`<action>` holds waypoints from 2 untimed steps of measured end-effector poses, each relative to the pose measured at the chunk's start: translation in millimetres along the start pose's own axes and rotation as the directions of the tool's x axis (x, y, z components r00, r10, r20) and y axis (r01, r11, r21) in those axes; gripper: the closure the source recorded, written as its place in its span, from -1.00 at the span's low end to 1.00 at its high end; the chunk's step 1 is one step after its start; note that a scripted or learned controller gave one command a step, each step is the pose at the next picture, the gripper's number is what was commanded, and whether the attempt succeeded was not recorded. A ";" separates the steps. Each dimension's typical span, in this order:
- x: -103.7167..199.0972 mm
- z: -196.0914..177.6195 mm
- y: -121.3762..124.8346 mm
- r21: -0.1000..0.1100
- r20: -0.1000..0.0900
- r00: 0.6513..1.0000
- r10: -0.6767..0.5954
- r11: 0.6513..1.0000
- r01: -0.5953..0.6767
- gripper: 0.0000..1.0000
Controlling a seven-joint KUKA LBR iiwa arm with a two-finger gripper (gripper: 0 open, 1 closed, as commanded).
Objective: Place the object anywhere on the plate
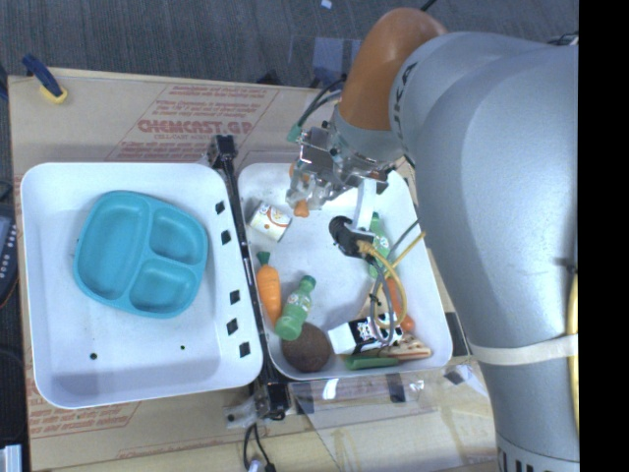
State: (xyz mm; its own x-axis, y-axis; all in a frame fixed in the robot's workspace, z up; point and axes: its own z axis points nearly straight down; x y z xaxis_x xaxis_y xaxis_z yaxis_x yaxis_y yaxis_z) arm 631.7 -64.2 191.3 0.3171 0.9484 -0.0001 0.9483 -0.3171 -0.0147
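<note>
The gripper (308, 190) hangs low over the far end of the right bin (334, 283), and from where I stand I cannot tell whether it is open or closed. Right at its tip there is a small orange thing (302, 206); I cannot make out whether it is gripped or only lying underneath. Just beside the tip, toward the divider between the bins, a small white can (269, 220) with an orange label lies tilted. A bit further off, on the near side of the gripper, a carrot (268, 293) lies along the bin's left wall with a green bottle (295, 309) just beside it. Beyond those, a brown round fruit (308, 348) sits at the bottle's base. Further still, against the near wall, a black-and-white box (360, 334), a long green thing (378, 363) and a tan wooden piece (411, 348) crowd together. Farthest from the gripper, across the divider, the left bin (118, 352) holds the blue plate (142, 254), lying flat with its three compartments facing up. The small orange thing is well apart from it, over on the right bin's side.
</note>
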 end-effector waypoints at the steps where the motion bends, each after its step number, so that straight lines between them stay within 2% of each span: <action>1: 9.1 -55.4 23.1 -0.011 0.004 0.983 -0.185 0.983 0.185 1.00; 2: 11.6 -27.5 -7.8 -0.004 0.003 0.939 -0.344 0.939 0.344 1.00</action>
State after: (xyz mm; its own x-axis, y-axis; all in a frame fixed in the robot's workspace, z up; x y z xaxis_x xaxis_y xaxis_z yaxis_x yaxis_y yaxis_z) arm 628.4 -50.8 219.0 -0.0282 0.9996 0.0017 0.9996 0.0282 -0.0100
